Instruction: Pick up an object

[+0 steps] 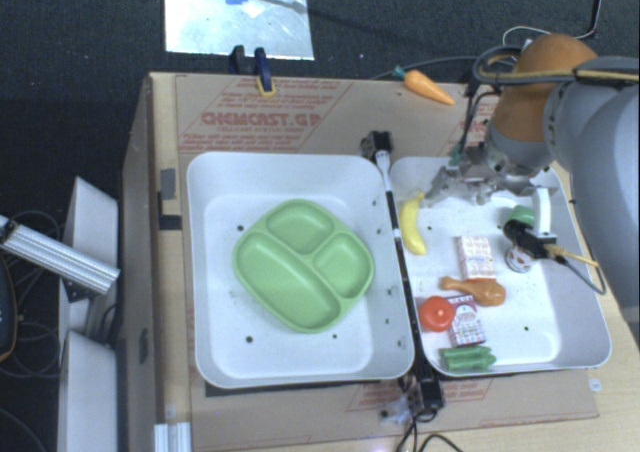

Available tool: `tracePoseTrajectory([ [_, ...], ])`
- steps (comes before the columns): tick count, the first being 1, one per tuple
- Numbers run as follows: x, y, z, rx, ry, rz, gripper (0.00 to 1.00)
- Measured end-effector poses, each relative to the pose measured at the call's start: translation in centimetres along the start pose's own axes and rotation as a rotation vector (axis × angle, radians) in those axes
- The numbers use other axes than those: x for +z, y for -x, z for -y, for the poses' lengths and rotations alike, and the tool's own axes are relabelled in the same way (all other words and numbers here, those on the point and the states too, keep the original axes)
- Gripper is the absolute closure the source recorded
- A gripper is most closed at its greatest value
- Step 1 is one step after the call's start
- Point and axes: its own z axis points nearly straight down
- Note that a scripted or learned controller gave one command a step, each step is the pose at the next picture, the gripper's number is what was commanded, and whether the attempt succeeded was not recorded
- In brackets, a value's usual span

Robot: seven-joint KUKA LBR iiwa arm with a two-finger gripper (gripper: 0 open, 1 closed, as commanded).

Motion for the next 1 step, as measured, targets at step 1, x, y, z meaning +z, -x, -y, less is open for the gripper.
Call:
tracePoseTrajectory([
  [1,-0.03,1.18,0.01,0.003,0.0,0.001,0.0],
])
